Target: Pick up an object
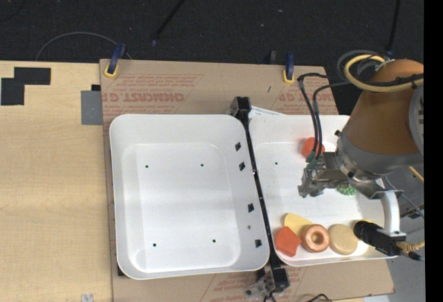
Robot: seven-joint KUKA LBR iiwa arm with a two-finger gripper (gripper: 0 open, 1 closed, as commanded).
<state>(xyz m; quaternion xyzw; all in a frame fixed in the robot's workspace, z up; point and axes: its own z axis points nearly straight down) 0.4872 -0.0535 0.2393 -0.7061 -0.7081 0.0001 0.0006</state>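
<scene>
5 small objects are lying in the right-hand bin (277, 155). A red-orange piece (309, 147) is sitting near the bin's middle, partly hidden behind a cable. A green item (346, 190) is peeking out under the arm, too covered to identify. Along the near wall, 4 things are crowding together in a row: a red-orange chunk (287, 242), a yellow wedge (297, 223) just behind it, a brown ring-shaped doughnut (316, 238) lying flat, and a pale tan round piece (342, 239) touching it.
</scene>
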